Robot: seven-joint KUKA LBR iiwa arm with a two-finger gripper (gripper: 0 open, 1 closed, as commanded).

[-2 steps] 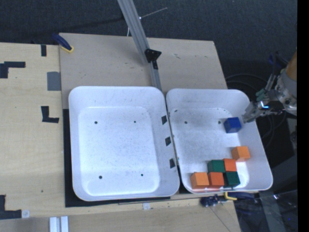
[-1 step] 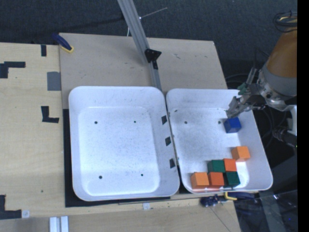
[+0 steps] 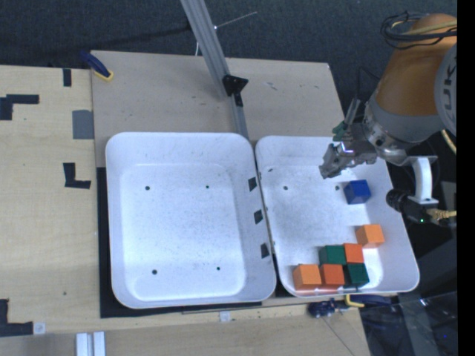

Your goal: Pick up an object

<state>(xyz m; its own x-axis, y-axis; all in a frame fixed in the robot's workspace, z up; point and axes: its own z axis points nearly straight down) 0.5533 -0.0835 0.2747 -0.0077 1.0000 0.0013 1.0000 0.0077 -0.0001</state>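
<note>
Blue cube on the right bin floor, just below and beside the gripper, untouched. Fingers hanging above the bin, gap not discernible, nothing visibly held. Farther off, orange cubes and green cubes clustered at the bin's near corner.

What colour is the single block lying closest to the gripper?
Blue. The block lies alone in the right bin, just below the gripper; camera view.
</note>
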